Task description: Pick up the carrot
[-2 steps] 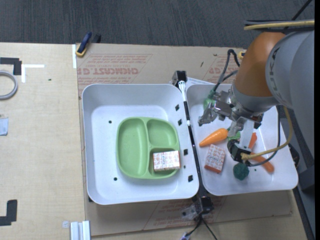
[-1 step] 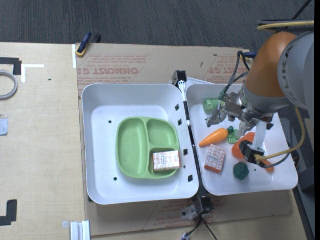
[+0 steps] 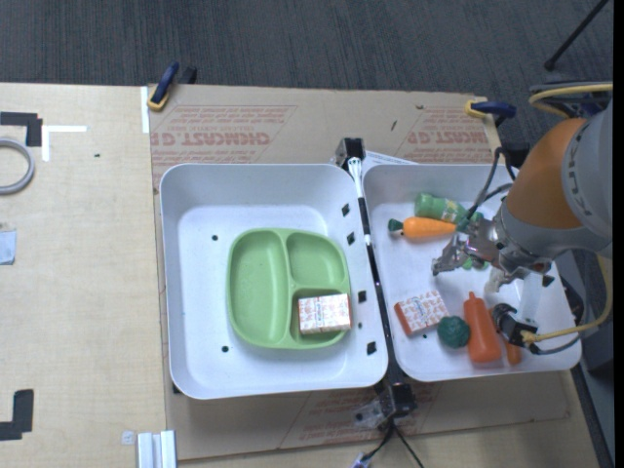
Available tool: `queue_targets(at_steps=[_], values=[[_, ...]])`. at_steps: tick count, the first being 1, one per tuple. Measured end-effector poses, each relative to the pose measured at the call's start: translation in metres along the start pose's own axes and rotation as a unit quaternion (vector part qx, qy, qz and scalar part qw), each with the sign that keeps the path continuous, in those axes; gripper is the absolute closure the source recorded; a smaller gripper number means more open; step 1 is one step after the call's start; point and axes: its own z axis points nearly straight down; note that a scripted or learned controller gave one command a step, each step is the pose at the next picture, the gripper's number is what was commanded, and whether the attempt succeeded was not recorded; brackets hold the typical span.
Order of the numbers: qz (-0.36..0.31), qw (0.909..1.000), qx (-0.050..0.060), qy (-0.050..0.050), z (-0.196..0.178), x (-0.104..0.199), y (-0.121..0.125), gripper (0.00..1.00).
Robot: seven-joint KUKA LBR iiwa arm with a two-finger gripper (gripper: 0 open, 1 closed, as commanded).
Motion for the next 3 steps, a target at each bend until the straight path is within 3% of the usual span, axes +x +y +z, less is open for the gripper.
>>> queue_targets(at_steps=[1,2,3], values=[[0.021,0.9998,-0.001,0.000,-0.096,0.084,0.050,0.00],[0.101,0.9949,0.000,0.000,0.004,0.036,0.044,0.00],[0.099,0.9951,0.001,-0.001,-0.005,0.036,0.044,1.00]])
